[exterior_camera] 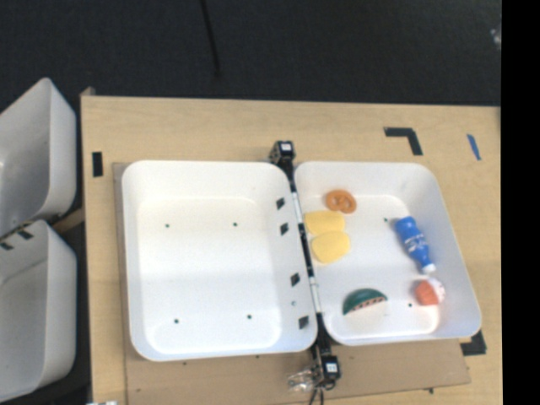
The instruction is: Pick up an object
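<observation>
Tan bench (211,129) bears two white bins (202,256); dark floor (253,32) behind; jaws' state: cannot tell.

White containers (34,243) cut off left

Bright, even light; soft, slightly blurred picture.
</observation>
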{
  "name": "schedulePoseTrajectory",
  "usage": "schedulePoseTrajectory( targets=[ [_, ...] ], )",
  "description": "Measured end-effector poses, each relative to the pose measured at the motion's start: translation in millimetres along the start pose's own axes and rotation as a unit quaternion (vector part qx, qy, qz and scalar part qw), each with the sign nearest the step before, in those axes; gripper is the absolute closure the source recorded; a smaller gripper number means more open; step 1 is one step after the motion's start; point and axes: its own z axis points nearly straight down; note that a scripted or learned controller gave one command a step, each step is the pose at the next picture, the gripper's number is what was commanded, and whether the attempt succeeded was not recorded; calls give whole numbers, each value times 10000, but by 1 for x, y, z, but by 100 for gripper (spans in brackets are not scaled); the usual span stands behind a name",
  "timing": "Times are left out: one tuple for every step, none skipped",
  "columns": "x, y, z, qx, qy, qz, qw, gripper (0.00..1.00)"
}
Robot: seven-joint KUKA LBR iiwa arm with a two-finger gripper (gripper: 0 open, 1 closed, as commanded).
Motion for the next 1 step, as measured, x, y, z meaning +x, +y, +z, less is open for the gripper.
schedulePoseTrajectory(
  targets=[
    [-32, -59, 5, 81, 28, 44, 10000, 100]
  ],
)
